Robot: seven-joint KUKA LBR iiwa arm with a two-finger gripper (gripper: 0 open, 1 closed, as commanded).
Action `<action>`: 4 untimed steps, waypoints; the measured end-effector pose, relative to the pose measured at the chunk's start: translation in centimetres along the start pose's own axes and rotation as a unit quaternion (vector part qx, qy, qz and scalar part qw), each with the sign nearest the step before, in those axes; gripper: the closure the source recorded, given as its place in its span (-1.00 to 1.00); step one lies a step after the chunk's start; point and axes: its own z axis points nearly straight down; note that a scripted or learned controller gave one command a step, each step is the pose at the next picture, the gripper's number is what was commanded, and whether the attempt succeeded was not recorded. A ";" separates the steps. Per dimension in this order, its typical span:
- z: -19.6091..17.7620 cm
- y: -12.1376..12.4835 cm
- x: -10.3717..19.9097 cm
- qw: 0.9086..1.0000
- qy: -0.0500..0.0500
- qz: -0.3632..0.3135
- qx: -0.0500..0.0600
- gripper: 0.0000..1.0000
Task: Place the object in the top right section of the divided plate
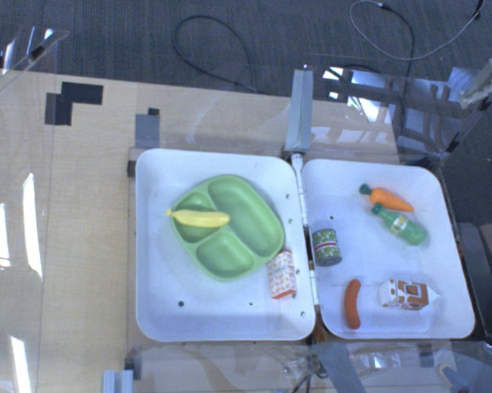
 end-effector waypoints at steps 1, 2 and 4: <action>0.0 0.0 0.0 0.999 0.000 -0.054 0.000 -1.00; 0.1 0.0 0.1 0.994 0.000 -0.107 0.000 -1.00; 0.0 0.0 0.1 0.972 0.000 -0.236 -0.001 -1.00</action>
